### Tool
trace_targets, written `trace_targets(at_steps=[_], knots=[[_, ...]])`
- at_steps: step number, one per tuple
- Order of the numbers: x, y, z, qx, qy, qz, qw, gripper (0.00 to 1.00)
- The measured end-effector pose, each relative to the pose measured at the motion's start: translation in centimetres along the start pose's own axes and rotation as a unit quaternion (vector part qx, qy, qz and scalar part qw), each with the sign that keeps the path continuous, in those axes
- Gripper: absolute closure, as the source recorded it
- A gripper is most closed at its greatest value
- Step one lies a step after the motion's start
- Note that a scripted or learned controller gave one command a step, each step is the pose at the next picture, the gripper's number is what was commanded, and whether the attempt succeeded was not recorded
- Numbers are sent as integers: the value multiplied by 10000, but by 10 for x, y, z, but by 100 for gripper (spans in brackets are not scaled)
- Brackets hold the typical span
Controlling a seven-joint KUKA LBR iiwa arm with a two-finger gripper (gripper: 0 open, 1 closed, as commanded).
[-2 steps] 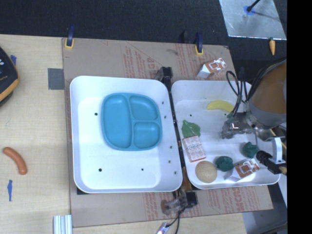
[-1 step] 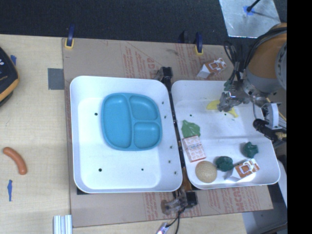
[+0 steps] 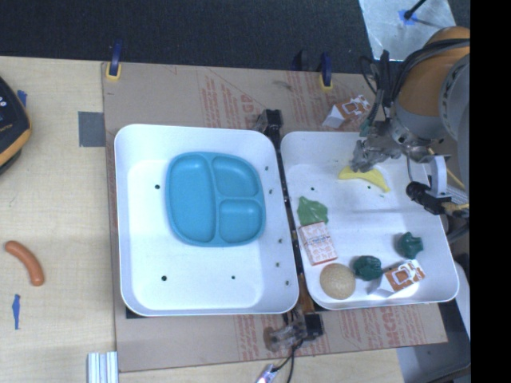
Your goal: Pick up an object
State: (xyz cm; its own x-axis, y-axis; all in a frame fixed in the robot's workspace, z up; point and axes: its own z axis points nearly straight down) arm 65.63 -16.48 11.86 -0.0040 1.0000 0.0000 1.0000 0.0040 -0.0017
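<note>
Brown cardboard covers the middle of a pale wooden bench, held at its far edge by blue clips, with dark floor beyond. Two shallow white bins sit side by side on the cardboard, their inner rims almost touching. The left bin holds a blue divided plate in its far half; the near half and the strip along its left wall are bare white.

The right bin is busier. A yellow banana lies near its far edge, and the gripper is right down over the banana's far end; the fingers are lost against the dark wrist, so I cannot tell how they stand or whether anything is gripped. The grey arm with its orange band fills the bin's far right corner.

Along the bin's left wall lie a green crumpled piece and, just nearer, a red-and-white packet. At the near edge sit a tan ball, a dark green lump beside it, and an orange-and-white packet towards the near right corner. Another dark green lump rests by the right wall. The bin's centre is open white floor.

Outside the bins, a second orange-and-white packet lies on the cardboard by the far edge, and a sausage lies on the bench at the left.
</note>
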Motion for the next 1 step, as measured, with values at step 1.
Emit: trace_targets(at_steps=[1], knots=[[-1,0,-11,2,-5,-21,10000,100]])
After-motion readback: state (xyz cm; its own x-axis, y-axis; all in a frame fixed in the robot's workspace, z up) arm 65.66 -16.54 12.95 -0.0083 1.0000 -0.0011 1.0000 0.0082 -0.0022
